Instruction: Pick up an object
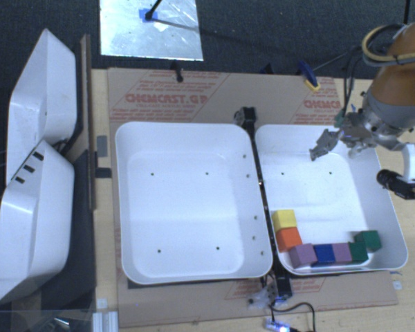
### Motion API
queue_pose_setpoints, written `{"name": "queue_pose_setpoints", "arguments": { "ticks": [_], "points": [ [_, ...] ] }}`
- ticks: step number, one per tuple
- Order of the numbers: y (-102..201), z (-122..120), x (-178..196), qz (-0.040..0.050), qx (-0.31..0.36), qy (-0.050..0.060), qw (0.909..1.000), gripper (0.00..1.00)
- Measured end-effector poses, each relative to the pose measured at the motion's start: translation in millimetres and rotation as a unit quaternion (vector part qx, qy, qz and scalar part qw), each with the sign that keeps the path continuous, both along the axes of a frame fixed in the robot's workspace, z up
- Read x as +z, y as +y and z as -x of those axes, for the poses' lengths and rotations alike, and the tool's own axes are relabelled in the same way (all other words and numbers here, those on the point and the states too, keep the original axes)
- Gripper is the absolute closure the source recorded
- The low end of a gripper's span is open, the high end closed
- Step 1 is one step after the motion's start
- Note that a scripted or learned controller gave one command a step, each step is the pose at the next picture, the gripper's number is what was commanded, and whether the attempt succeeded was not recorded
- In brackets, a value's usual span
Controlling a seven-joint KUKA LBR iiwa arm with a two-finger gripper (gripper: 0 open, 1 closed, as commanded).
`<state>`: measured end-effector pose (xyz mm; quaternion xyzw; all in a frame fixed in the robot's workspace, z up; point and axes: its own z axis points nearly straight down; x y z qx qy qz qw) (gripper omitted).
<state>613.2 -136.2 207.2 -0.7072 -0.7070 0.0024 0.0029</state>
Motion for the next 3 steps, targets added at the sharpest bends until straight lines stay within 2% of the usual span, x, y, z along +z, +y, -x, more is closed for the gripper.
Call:
{"name": "queue_pose_setpoints", "arguments": {
  "ticks": [1,3],
  "points": [
    [0,-2,5,0.0004,0.000,-0.004,1.0000,0.00],
    [1,9,-114,0.0000,0.000,-0.002,1.0000,0.00]
  ]
}}
